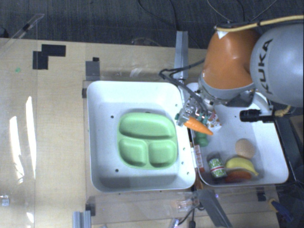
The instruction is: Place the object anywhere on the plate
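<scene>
A pale wooden bench (47,141) runs under a dark ribbed floor strip at the top, with black tape marks (47,55) toward ten o'clock and two shallow white bins side by side. The left bin (99,127) holds a green plate (147,139) with three compartments, one long across the top and two smaller below, sitting near the bin's centre. The grey arm (280,65) with its orange band (230,56) comes in from two o'clock, and the gripper (194,113) hangs over the seam between the two bins, at about three o'clock from the plate. An orange carrot (198,125) with a green end lies tilted just beneath the gripper; it appears pinched between the fingers, though the clutter of cables there keeps the contact from being plain. The carrot is just beside the plate's right edge, apart from it, above the bin walls. In the right bin (273,137), toward five o'clock, rest a tan round item (245,148), a yellow banana (242,165), a small can (216,167) and something red (237,176) touching the banana.
</scene>
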`<state>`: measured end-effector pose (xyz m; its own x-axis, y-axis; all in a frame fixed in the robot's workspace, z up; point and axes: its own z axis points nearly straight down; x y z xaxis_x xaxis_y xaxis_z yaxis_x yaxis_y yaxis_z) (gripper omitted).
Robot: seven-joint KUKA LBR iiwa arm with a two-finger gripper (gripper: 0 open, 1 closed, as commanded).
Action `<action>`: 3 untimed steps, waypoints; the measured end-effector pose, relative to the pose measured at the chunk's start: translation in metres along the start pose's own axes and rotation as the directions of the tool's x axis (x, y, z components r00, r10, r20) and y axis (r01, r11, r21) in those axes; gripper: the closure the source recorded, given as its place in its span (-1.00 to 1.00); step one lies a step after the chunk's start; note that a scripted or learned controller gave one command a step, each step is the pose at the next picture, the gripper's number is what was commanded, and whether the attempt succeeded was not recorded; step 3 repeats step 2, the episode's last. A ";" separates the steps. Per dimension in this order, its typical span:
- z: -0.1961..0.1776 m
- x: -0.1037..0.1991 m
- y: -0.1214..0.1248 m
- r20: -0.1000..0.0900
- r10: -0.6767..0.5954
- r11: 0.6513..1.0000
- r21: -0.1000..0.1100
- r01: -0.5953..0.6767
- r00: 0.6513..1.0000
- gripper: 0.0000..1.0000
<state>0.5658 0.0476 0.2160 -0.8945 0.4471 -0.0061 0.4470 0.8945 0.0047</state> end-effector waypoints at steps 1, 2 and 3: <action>0.000 0.000 0.000 0.000 0.000 1.000 0.000 0.000 1.000 -1.00; 0.029 -0.035 0.050 -0.001 0.276 0.961 0.001 -0.276 0.961 -1.00; 0.029 -0.035 0.050 -0.001 0.276 0.961 0.001 -0.276 0.961 -1.00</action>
